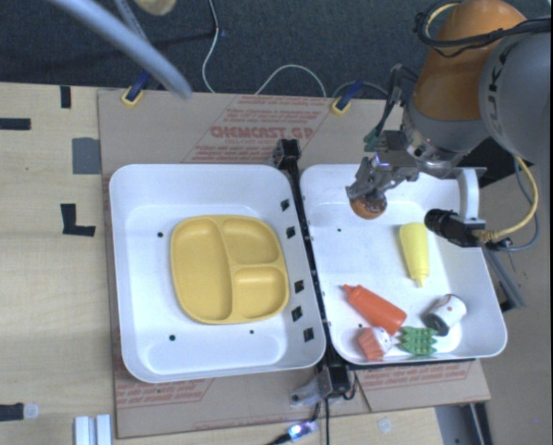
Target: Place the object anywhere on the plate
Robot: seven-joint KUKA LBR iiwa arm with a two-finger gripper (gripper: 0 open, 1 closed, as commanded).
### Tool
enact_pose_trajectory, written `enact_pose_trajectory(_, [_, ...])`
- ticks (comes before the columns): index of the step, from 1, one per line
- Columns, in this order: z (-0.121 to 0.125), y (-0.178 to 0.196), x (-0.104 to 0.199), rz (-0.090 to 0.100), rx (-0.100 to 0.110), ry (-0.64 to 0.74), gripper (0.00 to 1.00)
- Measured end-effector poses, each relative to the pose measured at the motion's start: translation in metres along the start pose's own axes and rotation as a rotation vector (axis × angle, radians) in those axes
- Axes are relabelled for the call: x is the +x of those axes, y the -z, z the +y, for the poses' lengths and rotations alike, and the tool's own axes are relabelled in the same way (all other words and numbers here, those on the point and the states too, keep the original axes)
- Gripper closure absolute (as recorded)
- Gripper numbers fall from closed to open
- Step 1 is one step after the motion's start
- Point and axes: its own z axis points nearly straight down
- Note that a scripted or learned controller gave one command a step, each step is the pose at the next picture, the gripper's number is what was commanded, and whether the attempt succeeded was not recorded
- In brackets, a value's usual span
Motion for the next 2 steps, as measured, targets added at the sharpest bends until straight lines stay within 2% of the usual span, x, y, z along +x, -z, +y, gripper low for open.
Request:
enact_pose_trajectory(1, [-0.024,0.001,0.046,0.0,0.0,0.0,1.0])
enact_pose_trajectory(2, [-0.035,-0.015,0.091,0.0,0.001,0.0,1.0])
